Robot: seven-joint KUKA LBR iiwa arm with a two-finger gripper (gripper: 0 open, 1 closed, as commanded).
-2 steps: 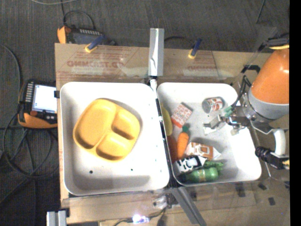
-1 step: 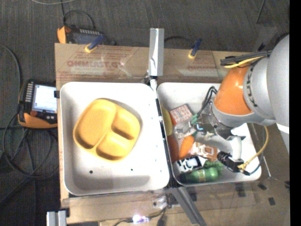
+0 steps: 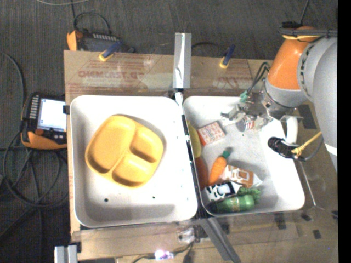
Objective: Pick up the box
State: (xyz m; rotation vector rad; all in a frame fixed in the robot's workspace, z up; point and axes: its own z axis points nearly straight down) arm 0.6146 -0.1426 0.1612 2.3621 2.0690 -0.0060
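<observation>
The gripper (image 3: 245, 115) is hanging over the right bin (image 3: 285, 193), up near its 12 o'clock edge. I cannot tell if it is gripping anything. The box (image 3: 211, 133) is sitting in the same bin, near the gripper, at its 8 o'clock side. A toy carrot (image 3: 218, 169) is lying at 6 o'clock from the box. A yellow tray (image 3: 125, 149) is resting in the left bin (image 3: 88, 207).
</observation>
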